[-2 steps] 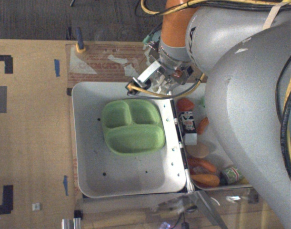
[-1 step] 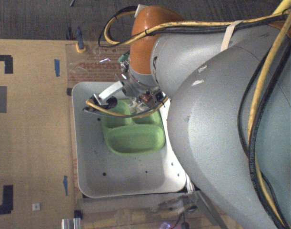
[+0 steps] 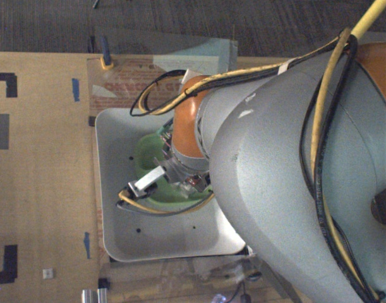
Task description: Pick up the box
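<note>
The grey arm with its orange band [image 3: 187, 126] reaches in from the right and points down into the white bin [image 3: 117, 219]. My gripper [image 3: 175, 177] hangs low over the bin's middle, hidden beneath the wrist. A light green rounded object [image 3: 147, 155] lies directly under and beside it. A small dark green piece [image 3: 166, 130] peeks out at the wrist's upper edge. The arm covers whatever lies under the wrist and the bin's right half.
Yellow and black cables loop off the wrist, low over the bin floor [image 3: 139, 206] and above the orange band [image 3: 151, 96]. The wooden bench [image 3: 41, 169] spreads to the left with blue tape marks [image 3: 76, 88]. A clear sheet [image 3: 180, 62] lies behind the bin.
</note>
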`<state>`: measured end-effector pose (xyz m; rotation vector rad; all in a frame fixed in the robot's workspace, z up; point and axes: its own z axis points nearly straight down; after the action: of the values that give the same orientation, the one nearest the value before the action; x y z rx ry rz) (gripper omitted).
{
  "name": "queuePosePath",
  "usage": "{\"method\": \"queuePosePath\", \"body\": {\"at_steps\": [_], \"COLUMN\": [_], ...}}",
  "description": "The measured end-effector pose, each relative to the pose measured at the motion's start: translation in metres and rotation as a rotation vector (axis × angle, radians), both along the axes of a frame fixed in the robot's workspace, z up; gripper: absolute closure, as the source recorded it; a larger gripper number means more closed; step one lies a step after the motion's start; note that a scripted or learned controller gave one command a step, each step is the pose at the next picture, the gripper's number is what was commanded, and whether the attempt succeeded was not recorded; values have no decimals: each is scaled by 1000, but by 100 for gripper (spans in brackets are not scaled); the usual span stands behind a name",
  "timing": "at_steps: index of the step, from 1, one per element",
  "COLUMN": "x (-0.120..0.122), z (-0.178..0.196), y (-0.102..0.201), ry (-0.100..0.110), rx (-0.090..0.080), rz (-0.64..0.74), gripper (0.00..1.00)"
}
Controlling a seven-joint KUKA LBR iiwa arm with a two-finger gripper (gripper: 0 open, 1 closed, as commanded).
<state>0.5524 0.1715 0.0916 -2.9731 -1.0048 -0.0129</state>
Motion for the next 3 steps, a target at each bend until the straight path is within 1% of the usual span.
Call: {"method": "queuePosePath", "body": {"at_steps": [1, 2, 3], "x": [27, 23, -67], "z": [175, 19, 7], "y": [12, 51, 52], "ry": [7, -5, -13], "rx": [-5, -1, 0], "rz": [-15, 106, -76], "gripper": [100, 100, 100]}}
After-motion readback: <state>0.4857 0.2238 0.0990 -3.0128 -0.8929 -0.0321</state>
